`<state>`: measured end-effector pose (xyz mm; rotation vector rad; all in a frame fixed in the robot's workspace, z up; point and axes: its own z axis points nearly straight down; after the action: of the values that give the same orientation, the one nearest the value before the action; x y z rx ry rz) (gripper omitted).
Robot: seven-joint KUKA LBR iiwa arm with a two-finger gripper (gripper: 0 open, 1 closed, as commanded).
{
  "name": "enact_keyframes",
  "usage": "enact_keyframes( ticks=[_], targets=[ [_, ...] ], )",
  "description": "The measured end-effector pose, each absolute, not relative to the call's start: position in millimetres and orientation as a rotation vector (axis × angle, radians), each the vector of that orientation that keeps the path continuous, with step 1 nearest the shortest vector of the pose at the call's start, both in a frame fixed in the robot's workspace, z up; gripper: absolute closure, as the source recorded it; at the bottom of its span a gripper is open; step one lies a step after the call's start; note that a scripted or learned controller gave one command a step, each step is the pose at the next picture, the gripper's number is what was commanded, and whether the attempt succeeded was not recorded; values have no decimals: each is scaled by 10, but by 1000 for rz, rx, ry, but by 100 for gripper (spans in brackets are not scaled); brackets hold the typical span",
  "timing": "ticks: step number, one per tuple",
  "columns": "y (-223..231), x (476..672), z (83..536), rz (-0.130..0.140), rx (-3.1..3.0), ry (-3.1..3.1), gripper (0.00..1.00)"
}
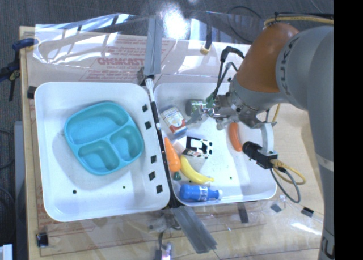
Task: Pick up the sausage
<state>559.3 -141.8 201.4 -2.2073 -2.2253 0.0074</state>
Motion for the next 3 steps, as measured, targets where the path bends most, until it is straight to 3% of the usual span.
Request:
enact_keyframes(
  ticks=[1, 2, 3],
  targets=[
    [-1245, 6232, 1124, 5, -1929, -2473, 0],
    [-1307, 6303, 889, 4, -2053, -2373, 0],
    [-1304, 6303, 954, 8, -2045, -2374, 100]
  ],
)
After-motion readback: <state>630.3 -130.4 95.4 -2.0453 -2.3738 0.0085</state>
